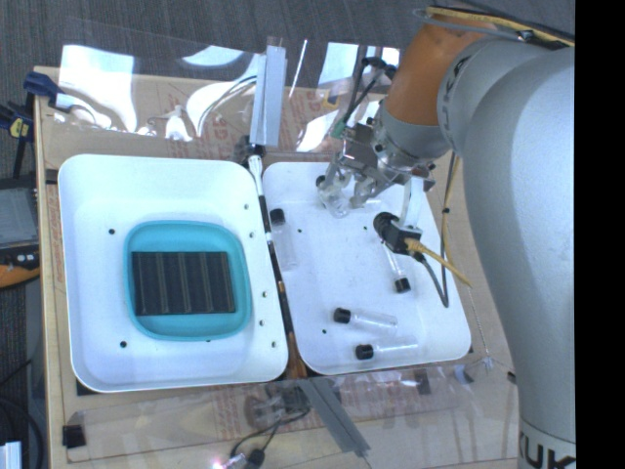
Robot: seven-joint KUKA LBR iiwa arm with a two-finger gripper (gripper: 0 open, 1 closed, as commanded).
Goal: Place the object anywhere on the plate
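Note:
A light blue plate [187,279] with a dark ribbed middle lies in the left white bin [88,193]. Several clear tubes with black caps lie in the right white bin [312,281]: one by the left wall [278,231], one in the middle right [397,270], one lower down [365,317] and one near the front edge [384,348]. My gripper [345,190] hangs low over the back of the right bin, far from the plate. I see nothing clearly held in it.
The big grey arm [508,213] with its orange band [422,71] covers the right side. A black fitting [388,229] and a yellowish cable [441,260] hang from the wrist over the right bin. A clear panel [266,96] stands behind the bins.

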